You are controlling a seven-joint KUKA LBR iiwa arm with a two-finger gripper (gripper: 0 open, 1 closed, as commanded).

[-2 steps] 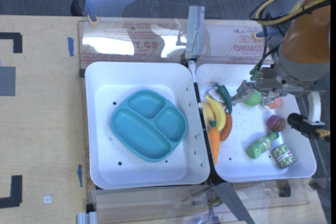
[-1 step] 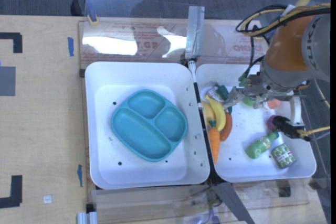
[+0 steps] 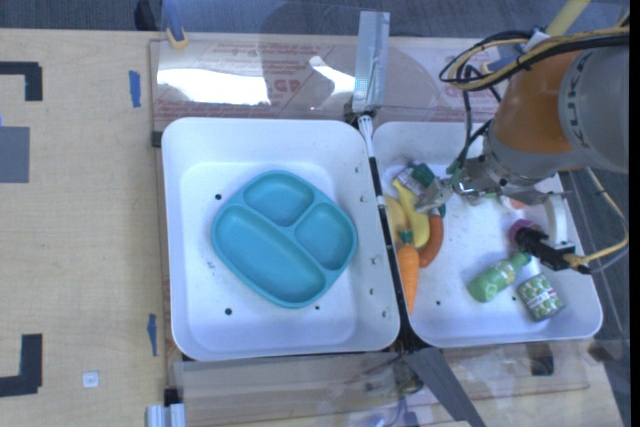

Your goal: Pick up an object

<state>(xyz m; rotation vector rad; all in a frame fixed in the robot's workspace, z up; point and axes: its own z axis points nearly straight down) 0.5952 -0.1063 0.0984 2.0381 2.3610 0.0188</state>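
My gripper hangs low over the left side of the right bin, right above a pile of toy food. In that pile lie a yellow banana, an orange carrot and a red-orange piece. A small green item sits just behind the gripper. Further right lie a green bottle, a green-and-white patterned can and a dark magenta object. The gripper's tips are lost against the pile, and nothing can be seen held between them.
The left bin holds a blue divided plate. A divider wall separates the bins. Clear plastic panels stand behind them. Yellow and black cables loop around the arm's wrist.
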